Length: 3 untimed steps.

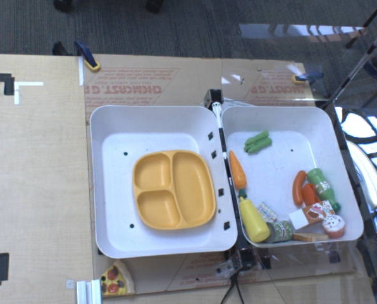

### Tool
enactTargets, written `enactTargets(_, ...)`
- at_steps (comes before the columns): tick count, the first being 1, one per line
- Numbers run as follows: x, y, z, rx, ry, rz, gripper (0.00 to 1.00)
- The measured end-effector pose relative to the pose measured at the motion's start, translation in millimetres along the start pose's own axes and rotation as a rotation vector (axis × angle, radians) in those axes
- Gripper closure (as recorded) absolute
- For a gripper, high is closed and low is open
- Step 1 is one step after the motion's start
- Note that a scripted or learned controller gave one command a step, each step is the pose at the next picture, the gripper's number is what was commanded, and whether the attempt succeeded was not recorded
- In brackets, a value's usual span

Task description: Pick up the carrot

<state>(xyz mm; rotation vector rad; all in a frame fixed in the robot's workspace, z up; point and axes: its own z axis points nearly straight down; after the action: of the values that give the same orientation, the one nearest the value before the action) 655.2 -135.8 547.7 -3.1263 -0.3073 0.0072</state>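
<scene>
Tabletop (37, 189): pale wood surface with a cardboard sheet under both bins; the bins sit side by side on it, their inner walls touching along the middle, probably so things can be moved from one to the other in a short reach.
Left bin (109, 125): shallow, white; holds only the yellow tray, which looks like a prepared drop-off place.
Right bin (321, 128): shallow, white; holds all the loose toy food, most of it crowded toward the near right corner, the far part mostly bare.
Yellow tray (174, 189): three-compartment plate, flat on the left bin's floor, roughly centred, nothing in it.
Mustard bottle (253, 220): yellow, lying down just below the carrot, its tip close to the carrot's green end.
Carrot (238, 171): in the right bin, hard against the left wall beside the divider; lying flat, lengthwise along that wall. Orange tapered body, narrow end pointing away from the camera, small green top at the near end. Smooth, toy-like.
Grasp judgement: the wall on one side leaves little room; closing across the body looks awkward there.
Green beans (258, 142): small pair, well apart up-bin from the carrot.
Fingers: cannot tell their state.
</scene>
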Motion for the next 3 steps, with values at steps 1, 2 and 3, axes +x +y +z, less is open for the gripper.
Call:
enactTargets(1, 0, 0, 0, 0.000, 0.000, 0.000, 0.00)
enactTargets(2, -1, -6, 9, 0.001, -0.002, -0.002, 0.00)
enactTargets(3, 2, -16, 8, 0.001, 0.000, -0.005, 0.00)
